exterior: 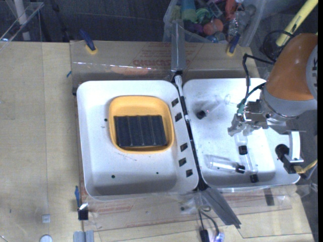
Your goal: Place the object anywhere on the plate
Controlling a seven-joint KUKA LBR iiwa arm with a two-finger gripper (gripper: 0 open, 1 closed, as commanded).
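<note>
Grey arm (295, 79) reaching from right, claw (242, 127) low over right bin (262, 178); grip unclear. Three clear tubes (224, 164) there; one yellow plate (140, 104) in left bin (96, 135).

Yellow plate (140, 105), rounded-square and shallow, lying flat in the left bin; a dark ribbed rectangular object (140, 131) rests on its centre. Three clear plastic tubes with black caps lie in the right bin: upper (208, 108), lower (223, 164), and right (245, 156).
</note>
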